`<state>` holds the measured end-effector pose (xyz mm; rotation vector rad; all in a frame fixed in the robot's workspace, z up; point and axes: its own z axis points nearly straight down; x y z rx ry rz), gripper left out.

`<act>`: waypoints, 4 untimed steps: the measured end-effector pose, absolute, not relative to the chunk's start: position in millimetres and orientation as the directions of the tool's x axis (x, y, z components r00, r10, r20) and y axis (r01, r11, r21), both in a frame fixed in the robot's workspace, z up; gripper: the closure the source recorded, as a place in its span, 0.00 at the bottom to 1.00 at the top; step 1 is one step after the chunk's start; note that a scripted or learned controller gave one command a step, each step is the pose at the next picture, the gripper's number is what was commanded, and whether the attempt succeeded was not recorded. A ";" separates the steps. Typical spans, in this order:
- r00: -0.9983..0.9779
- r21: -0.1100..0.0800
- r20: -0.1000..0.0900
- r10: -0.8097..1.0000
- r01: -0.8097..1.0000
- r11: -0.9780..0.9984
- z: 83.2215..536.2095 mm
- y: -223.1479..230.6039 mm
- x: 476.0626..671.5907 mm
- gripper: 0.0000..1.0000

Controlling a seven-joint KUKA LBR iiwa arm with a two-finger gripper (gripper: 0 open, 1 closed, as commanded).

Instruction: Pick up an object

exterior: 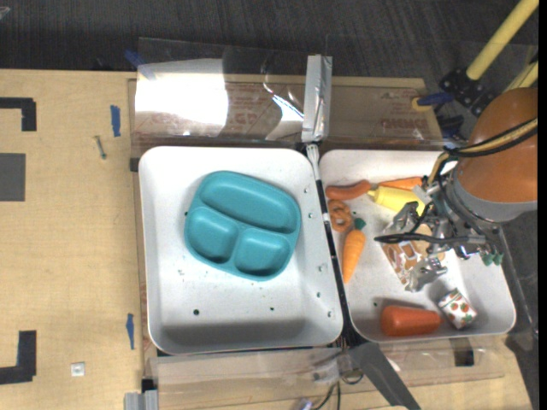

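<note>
The right bin (pixel 496 319) holds several toy foods: an orange carrot (pixel 352 253), a red sausage-like piece (pixel 348 190), a yellow piece (pixel 393 197), an orange piece (pixel 402 183), a red-orange block (pixel 410 319), a small white patterned cube (pixel 457 307) and a brown-and-white wrapped item (pixel 408 260). My gripper (pixel 420 239) hangs low over the middle of this bin, right above the wrapped item. The grey arm with its orange band (pixel 506 156) comes in from the right and hides the bin's right side.
The left bin (pixel 162 229) holds a teal divided plate (pixel 244 223). A clear plastic wall (pixel 316 101) stands behind the bins. Cardboard bench surface (pixel 60 229) lies to the left. A yellow pole (pixel 508 26) crosses the top right corner.
</note>
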<state>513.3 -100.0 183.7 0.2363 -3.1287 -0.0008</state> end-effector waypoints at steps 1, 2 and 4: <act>-1.000 0.000 -0.007 -0.027 -0.027 1.000 93.7 -116.0 550.1 0.00; -0.888 -0.009 -0.014 -0.460 -0.460 0.888 89.7 -138.5 515.7 0.00; -0.909 -0.006 -0.011 -0.417 -0.417 0.909 90.7 -116.9 598.6 0.00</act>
